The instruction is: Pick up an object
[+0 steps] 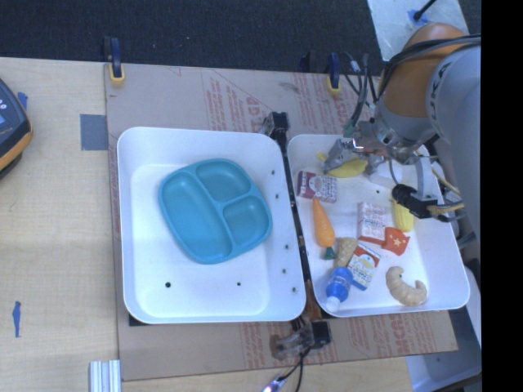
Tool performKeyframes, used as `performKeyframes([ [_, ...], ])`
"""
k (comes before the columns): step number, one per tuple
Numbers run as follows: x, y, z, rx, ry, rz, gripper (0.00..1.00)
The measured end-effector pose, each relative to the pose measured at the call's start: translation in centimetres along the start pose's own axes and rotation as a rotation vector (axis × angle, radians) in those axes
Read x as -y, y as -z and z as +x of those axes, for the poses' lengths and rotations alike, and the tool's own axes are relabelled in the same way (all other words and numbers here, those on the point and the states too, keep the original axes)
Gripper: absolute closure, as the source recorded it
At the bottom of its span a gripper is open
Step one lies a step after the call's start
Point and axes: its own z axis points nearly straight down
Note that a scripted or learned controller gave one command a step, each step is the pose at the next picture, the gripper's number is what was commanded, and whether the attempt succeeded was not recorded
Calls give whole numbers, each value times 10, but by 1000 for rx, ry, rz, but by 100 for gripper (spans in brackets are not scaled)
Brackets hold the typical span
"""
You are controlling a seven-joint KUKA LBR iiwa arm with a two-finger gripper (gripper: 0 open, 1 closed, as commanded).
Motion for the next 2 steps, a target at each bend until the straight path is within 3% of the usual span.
performKeyframes([
  [1, 0, 6, 1, 1, 1, -1, 0],
  [2, 9, -12, 22, 1, 2, 3, 0],
])
